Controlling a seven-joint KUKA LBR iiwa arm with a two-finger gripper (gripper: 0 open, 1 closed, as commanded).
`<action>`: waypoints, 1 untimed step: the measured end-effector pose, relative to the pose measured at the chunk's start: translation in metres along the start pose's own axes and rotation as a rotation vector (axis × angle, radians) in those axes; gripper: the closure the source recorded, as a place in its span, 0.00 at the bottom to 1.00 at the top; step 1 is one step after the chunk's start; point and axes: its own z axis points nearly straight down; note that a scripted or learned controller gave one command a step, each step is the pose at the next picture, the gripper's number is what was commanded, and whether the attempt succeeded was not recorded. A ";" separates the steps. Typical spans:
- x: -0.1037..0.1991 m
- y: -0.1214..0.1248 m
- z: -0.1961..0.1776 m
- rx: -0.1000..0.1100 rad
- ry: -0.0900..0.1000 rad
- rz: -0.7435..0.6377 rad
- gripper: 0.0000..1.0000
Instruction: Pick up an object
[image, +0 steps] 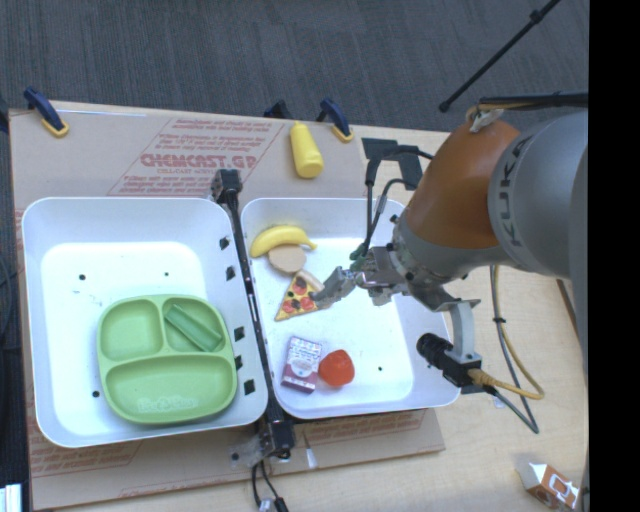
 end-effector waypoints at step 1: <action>-0.079 -0.012 0.127 0.000 -0.001 0.000 0.00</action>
